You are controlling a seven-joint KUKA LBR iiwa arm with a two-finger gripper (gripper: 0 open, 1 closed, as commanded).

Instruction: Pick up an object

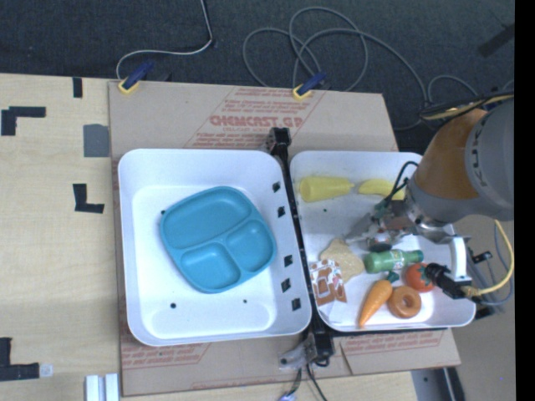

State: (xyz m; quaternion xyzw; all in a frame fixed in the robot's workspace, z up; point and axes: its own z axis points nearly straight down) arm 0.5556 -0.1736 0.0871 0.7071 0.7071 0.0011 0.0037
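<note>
Over right bin (435, 320), claw (378, 234) low.

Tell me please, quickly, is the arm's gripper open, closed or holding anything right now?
Two-finger gripper: cannot be told; it sits low in the right white bin, beside the green bottle.

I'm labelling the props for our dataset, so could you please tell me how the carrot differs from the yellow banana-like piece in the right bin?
The carrot is orange and tapers to a point; the yellow piece is pale yellow with a blunter, fuller shape. The carrot lies slanted near the right bin's front wall, the yellow piece nearly level by its far wall. Both are elongated toy foods lying flat.
</note>
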